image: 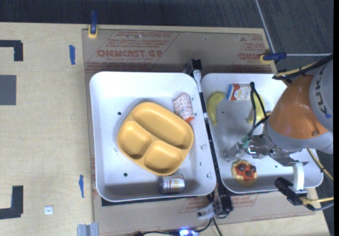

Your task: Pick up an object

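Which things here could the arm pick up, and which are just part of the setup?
Candidates for picking:
yellow divided tray
small red-and-white packet
can
yellow banana-like piece
small carton
toy pizza, nearest the gripper

Just setup:
left bin
right bin
cardboard sheet
blue clamps

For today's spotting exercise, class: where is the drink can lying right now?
In the camera view, the can lies on its side in the left bin, against its near wall, just below the yellow divided tray.
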`<state>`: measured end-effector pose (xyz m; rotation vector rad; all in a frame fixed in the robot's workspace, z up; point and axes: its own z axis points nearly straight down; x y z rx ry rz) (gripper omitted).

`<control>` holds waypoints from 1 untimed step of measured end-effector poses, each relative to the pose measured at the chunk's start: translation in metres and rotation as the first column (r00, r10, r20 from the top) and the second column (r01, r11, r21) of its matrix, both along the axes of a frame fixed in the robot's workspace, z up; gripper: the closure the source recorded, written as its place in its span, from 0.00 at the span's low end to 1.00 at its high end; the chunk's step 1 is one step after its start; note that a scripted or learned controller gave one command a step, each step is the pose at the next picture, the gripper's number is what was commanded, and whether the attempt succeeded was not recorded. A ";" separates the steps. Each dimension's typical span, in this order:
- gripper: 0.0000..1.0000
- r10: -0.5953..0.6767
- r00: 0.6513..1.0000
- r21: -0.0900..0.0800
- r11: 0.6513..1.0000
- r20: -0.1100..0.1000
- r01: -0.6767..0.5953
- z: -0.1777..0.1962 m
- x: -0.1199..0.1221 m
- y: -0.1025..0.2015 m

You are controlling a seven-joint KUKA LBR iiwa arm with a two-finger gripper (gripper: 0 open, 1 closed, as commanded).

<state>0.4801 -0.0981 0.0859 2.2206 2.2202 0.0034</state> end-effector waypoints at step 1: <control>0.00 0.001 1.000 -0.002 1.000 0.003 -0.001 0.000 0.055 0.006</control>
